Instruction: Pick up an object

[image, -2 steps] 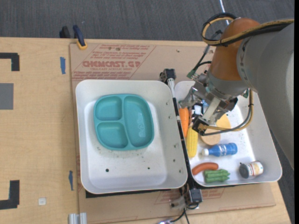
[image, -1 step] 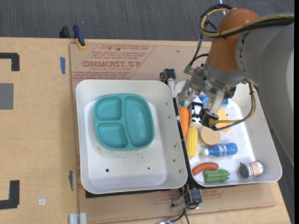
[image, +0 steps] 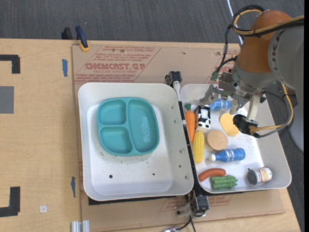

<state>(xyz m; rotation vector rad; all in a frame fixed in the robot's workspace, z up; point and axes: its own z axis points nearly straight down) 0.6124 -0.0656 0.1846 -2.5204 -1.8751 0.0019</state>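
the tool (image: pixel 227 98) hangs low over the right bin (image: pixel 277 170), beside a small blue bottle (image: pixel 221 105), likely its target; i cannot tell how wide it stands.

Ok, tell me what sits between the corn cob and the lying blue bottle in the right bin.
In the camera view, a round tan disc lies between the corn cob and the blue bottle, just above the line joining them.
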